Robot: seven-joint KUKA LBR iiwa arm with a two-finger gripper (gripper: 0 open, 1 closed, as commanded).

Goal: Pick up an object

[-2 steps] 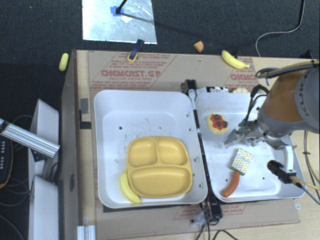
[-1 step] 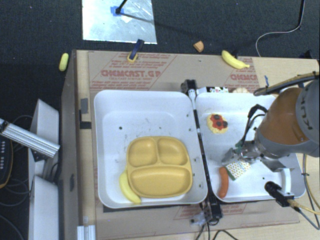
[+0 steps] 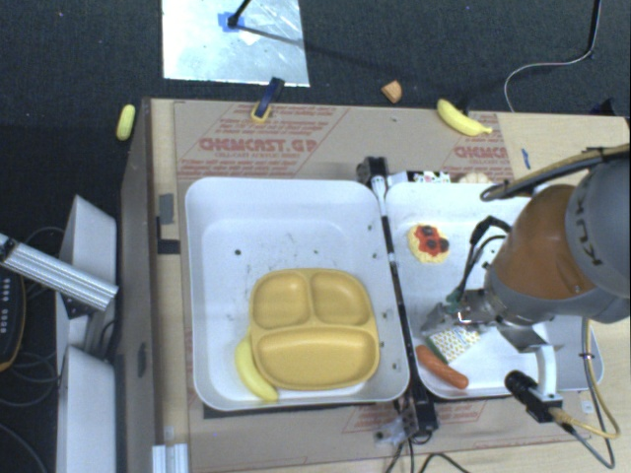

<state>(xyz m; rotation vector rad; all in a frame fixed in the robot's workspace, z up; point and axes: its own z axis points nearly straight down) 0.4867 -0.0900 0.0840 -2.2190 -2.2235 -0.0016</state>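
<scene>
Lying in the right bin (image 3: 473,197), near its front edge, an orange carrot-shaped toy (image 3: 442,367) rests just beside a small speckled, greyish object (image 3: 455,342). The gripper (image 3: 456,315) hangs right over that speckled piece, at the end of the grey arm (image 3: 552,264) with its orange band; how its tips stand cannot be told, since the wrist and cables crowd that spot. Farther back in the same bin sits a flat yellow piece with red and dark toppings (image 3: 429,243), well apart from the carrot. The arm's bulk covers most of the bin's right half.

Across the divider, the left bin (image 3: 286,210) holds a yellow three-compartment tray (image 3: 314,327), and one yellow banana (image 3: 252,372) curves along the tray's front-left corner, touching it.

Outside the bins, a second banana (image 3: 461,118) lies on the cardboard behind the right bin, a small tan piece (image 3: 392,91) lies on the dark floor near it, and a small yellow object (image 3: 125,121) sits off the bench's left rear corner. That makes two bananas, one carrot and one tray.
</scene>
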